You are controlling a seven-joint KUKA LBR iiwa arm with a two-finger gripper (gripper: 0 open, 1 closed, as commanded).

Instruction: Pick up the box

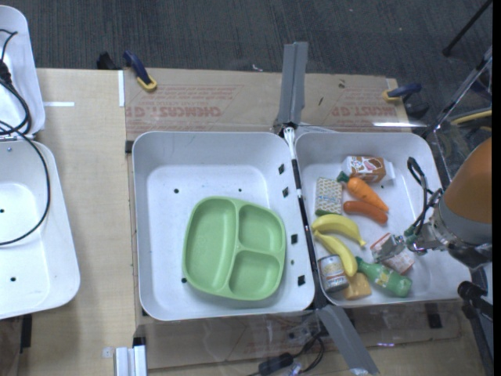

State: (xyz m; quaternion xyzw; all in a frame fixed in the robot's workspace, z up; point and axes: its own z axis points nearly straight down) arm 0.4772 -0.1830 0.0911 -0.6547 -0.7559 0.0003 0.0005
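Gripper (409, 244) low at right bin's (438, 288) right edge; grip state unclear; risks snagging bottle (387, 278), missing box (329, 197).

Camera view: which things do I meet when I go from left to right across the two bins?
Green divided plate → patterned box → bananas → carrots → green bottle → gripper

Green divided plate (235, 249) matt plastic; white bins (153, 210) smooth, slightly glossy plastic; bench (86, 116) pale wood-look board.
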